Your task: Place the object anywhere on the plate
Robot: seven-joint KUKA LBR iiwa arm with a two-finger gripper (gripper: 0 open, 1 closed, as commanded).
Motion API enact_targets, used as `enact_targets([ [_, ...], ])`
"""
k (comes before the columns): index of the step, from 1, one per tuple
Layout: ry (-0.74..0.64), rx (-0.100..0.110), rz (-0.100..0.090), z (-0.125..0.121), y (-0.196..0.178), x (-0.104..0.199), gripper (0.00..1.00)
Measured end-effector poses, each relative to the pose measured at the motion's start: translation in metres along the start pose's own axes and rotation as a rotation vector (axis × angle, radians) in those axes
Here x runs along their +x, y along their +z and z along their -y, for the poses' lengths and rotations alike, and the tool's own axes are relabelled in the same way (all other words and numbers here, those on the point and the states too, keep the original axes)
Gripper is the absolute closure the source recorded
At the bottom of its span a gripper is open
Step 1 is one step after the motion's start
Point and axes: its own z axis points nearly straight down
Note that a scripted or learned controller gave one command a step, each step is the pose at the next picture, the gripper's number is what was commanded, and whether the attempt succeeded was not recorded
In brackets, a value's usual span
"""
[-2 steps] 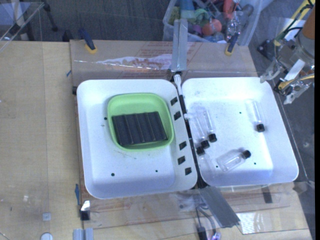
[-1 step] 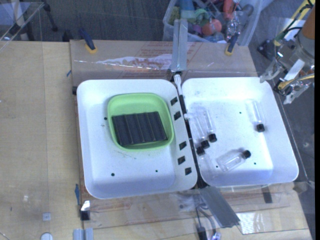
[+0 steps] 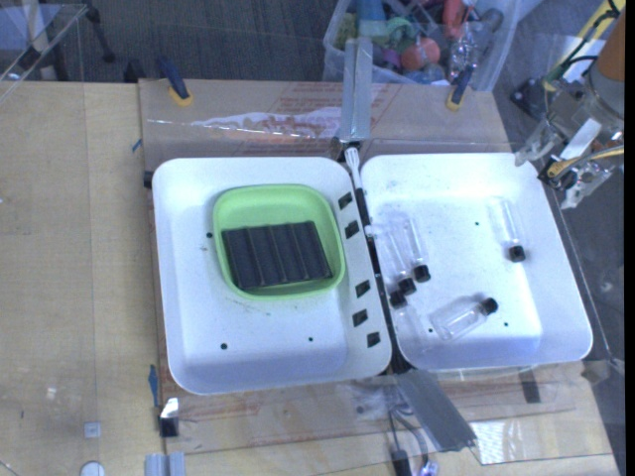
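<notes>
Vials (image 3: 461, 316), clear with black caps, lie scattered in the right bin (image 3: 556, 266), well apart from the green plate (image 3: 233, 206) in the left bin; the pincer (image 3: 571, 162) at the tabletop's far right edge, state untellable, should straddle one vial's body.

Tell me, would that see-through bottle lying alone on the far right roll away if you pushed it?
Probably. The clear bottle looks round and lies on its side on the smooth white bin floor, so a nudge could roll it. It also looks light and maybe slippery.
</notes>
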Motion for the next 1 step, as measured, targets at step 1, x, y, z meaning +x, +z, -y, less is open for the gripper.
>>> enact_targets([
  [1, 0.0, 0.0, 0.0, 0.0, -0.0001, 0.0001, 0.0],
])
